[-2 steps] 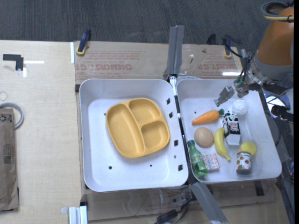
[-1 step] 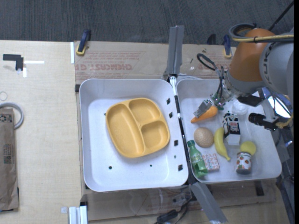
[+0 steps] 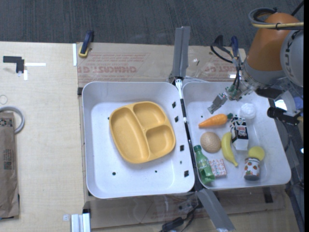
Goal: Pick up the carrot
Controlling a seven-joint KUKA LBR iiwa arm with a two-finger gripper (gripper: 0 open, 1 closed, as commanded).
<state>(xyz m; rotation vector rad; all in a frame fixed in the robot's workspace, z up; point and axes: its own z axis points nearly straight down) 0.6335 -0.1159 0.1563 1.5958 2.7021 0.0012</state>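
Now the hand (image 3: 219,101) hovers over the right bin (image 3: 270,178), just above the carrot (image 3: 213,121); whether it is apart or together, I cannot tell. Carrot lies free beside the egg (image 3: 210,142). Approach step, I'd say: next comes a descent straddling it.

Only readable thing here is the red lettering on the cardboard sheet (image 3: 126,62) lying on the table behind the bins, off to the left of the hand (image 3: 223,99). It's showing upside down and looks like "CHEMCAST", though I'm not fully sure of it. The brown paper bag (image 3: 8,166) far left of the hand is carrying some print, too blurry to read. Same for the little carton (image 3: 239,131) and packet (image 3: 217,168) just below the hand.
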